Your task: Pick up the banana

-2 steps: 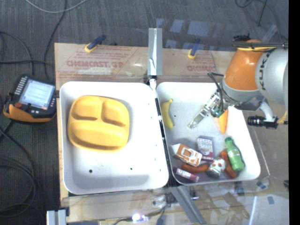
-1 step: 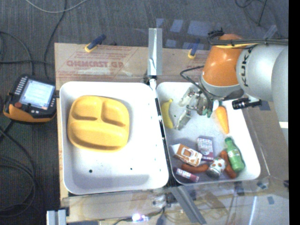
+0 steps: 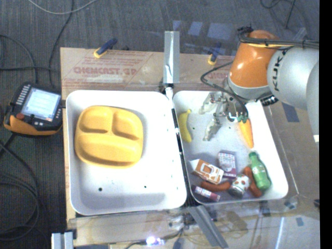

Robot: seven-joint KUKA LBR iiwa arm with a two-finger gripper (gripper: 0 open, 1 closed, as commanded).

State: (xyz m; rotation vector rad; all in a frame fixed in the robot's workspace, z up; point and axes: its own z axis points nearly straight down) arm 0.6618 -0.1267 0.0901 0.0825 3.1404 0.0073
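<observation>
Yellow and untouched, the banana (image 3: 184,126) lies against the left wall of the right bin (image 3: 277,162), while farther back and to its right the gripper (image 3: 217,119) hovers with fingers spread and nothing between them, so the pick remains undone.

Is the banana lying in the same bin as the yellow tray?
No, the banana lies in the right bin, while the yellow tray sits in the left one.
</observation>
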